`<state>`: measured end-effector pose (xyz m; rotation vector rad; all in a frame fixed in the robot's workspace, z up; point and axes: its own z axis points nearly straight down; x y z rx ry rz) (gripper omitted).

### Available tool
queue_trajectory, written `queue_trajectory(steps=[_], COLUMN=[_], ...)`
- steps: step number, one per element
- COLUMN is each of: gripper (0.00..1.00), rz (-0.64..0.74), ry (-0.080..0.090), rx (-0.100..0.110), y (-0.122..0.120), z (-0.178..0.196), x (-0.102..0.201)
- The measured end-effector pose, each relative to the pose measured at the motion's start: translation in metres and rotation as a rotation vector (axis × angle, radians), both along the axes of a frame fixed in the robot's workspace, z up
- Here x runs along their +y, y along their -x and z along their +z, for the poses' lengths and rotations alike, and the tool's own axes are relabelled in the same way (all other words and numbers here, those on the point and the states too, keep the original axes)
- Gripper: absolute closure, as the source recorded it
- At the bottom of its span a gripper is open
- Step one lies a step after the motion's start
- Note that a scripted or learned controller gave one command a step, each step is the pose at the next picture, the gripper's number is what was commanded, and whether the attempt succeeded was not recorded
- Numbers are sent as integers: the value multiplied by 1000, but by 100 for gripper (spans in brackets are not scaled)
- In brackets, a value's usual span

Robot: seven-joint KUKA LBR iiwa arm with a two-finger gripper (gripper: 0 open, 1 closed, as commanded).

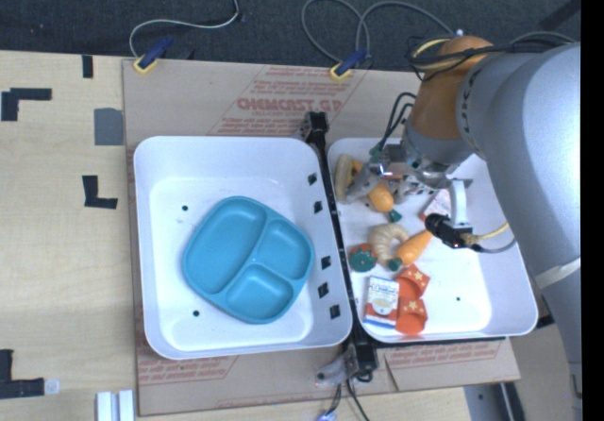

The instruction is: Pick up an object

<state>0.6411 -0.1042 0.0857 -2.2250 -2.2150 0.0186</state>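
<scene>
My gripper (394, 176) is low over the back of the right bin (491, 301), under the orange-banded wrist (444, 98). Just below it lies a small orange-yellow piece (381, 197), and a pale yellow item (347, 172) sits to its left by the bin wall. Further forward lie a beige ring-shaped piece (385, 236), a toy carrot (413, 245) and a teal disc (361, 260). Near the front edge are a white and red carton (381, 302) and an orange-red packet (412, 301). The wrist hides what lies directly beneath the gripper.
The left bin (156, 174) holds a blue divided plate (247, 259). A black divider (326, 211) runs between the bins. The grey arm (538, 155) covers the right bin's far right side. Cables (330, 18) loop behind the bench.
</scene>
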Motion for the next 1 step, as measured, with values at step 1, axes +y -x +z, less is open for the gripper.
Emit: queue_trajectory(steps=[1], gripper=[100], rz=[2], ry=[-1], rx=[-2], y=[0], z=[9], x=[1])
